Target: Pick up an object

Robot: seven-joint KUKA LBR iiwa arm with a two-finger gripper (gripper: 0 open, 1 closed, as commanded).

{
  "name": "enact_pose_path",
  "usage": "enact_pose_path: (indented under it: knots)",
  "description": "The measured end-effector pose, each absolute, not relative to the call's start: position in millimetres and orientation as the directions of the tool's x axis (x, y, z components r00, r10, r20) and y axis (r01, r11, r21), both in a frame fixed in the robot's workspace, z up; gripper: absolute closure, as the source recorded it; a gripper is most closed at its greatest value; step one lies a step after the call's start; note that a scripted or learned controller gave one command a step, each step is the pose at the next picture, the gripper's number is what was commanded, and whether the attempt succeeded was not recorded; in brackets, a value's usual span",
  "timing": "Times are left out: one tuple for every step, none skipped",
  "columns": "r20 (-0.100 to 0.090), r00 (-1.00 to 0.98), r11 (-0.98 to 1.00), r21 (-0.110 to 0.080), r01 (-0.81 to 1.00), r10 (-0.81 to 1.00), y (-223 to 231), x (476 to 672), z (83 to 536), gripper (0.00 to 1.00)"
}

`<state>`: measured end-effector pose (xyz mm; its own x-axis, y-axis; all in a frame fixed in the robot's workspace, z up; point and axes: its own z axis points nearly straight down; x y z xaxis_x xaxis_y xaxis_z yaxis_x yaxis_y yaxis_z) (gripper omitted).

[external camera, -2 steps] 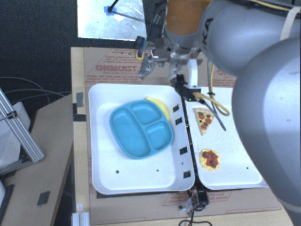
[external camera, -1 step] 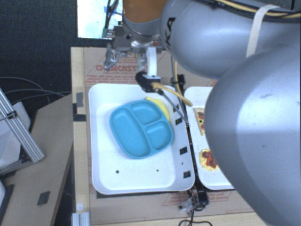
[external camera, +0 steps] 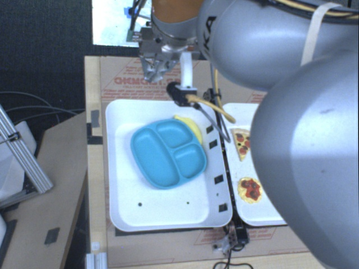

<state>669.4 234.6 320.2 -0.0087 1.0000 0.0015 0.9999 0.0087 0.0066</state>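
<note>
You see the brown cardboard sheet (external camera: 120,80) with red print lying on the bench (external camera: 61,206). Left of that sheet, black cables (external camera: 33,114) run across, and a ribbed metal rail (external camera: 22,153) leans at a slant below them.

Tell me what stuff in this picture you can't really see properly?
- Yellow object: mostly tucked behind the blue divided plate in the camera view, so I can't tell what it is.
- Right bin: the big grey arm covers most of it; two toy pizza pieces peek out.
- Gripper: blurry and small above the left bin, so its finger position can't be made out.
</note>
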Motion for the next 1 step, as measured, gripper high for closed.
enact_pose_path:
  knots:
    - [-0.001, 0.001, -0.001, 0.0, 1.0, 1.0, 200.4, 668.6, 241.3, 1.0]
